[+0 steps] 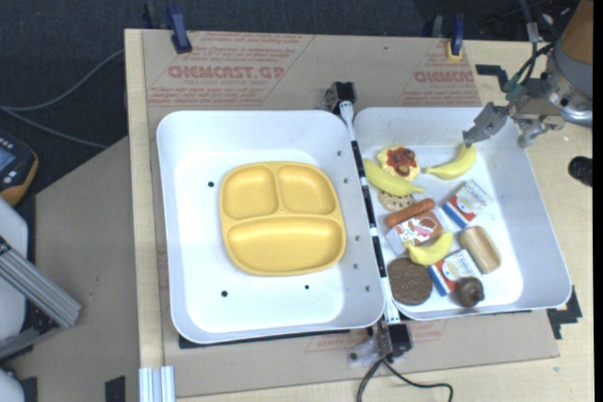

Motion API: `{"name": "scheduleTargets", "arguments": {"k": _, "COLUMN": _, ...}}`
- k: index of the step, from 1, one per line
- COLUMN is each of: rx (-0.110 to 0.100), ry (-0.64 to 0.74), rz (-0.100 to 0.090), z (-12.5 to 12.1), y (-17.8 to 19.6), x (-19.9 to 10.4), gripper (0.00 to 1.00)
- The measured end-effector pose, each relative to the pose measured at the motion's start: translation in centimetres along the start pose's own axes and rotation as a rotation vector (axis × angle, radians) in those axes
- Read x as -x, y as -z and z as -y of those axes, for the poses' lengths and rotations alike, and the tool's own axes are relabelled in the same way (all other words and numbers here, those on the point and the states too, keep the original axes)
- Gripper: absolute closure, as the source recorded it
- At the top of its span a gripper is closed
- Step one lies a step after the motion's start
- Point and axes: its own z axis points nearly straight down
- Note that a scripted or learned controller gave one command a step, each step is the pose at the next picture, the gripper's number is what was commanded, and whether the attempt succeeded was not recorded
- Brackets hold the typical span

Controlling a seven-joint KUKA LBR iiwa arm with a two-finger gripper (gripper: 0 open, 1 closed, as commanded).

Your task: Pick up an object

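Camera view is showing us a pick that we are judging as barely begun. Our gripper (490, 122) is hanging over the far right corner of the right bin (542, 240), its grey fingers spread apart and grasping nothing, with the tips just beside the stem end of a banana (453, 164). That banana is lying on the bin floor, so we are reading the lift as not yet done; closing on something and raising it are both remaining. Other candidates are crowding the same bin: a second banana (387, 177) with a red-topped piece on it, a sausage (410, 212), a bread roll (480, 249), a brown patty (410, 281) and small packets whose print we are finding too small to read. The left bin (188, 231) is carrying a yellow divided tray (281, 217). On the counter (141, 108), red lettering is reading "CHEMCAST GP", repeated above the right bin.
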Motion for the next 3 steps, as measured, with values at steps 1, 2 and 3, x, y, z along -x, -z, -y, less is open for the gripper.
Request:
{"name": "scheduleTargets", "arguments": {"k": 1, "rx": -0.007, "ry": 0.003, "rz": -0.002, "z": -3.6, "y": -8.4, "x": -0.3, "gripper": 0.0}}
{"name": "scheduleTargets", "arguments": {"k": 2, "rx": -0.002, "ry": -0.002, "rz": 0.001, "z": -5.2, "y": -13.6, "x": 2.7, "gripper": 0.0}}
{"name": "scheduleTargets", "arguments": {"k": 3, "rx": 0.006, "ry": 0.0, "rz": 0.004, "z": -5.5, "y": -12.0, "x": 2.6, "gripper": 1.0}}
